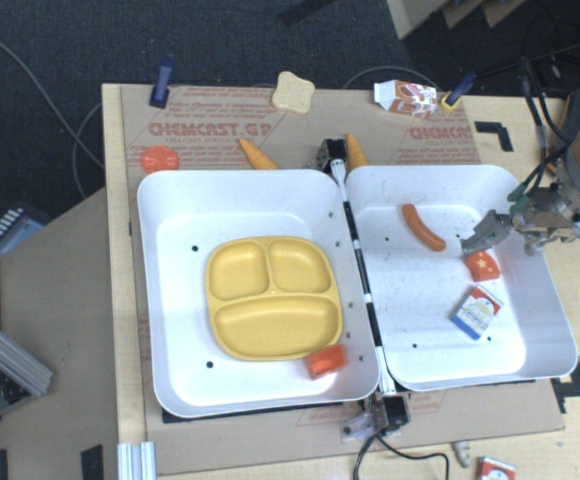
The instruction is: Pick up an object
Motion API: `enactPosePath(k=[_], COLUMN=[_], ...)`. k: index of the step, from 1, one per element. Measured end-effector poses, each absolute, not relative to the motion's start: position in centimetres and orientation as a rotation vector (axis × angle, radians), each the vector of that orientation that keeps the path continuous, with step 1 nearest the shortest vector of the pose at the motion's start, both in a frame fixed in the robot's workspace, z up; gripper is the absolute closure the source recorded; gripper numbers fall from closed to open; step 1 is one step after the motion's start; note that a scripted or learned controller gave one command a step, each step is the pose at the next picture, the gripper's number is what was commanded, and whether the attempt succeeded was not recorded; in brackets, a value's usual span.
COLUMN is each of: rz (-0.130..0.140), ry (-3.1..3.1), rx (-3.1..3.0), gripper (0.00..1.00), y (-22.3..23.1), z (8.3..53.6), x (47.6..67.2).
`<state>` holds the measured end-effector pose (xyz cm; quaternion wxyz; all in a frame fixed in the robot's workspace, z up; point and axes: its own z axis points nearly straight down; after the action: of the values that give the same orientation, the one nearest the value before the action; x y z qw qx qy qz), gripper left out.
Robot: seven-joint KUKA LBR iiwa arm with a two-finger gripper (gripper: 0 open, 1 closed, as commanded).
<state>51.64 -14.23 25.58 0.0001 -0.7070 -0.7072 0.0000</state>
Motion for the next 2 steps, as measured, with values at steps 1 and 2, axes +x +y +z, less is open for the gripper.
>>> enactPosePath(k=[1, 2], rz=[0.002, -0.003], ry=[-2.22, -2.22], rx=[-2.222, -2.214], gripper=[0.0, 0.0], y=[-17.4, -21.6], z=[16.0, 8.5], x=[58.1, 56.3])
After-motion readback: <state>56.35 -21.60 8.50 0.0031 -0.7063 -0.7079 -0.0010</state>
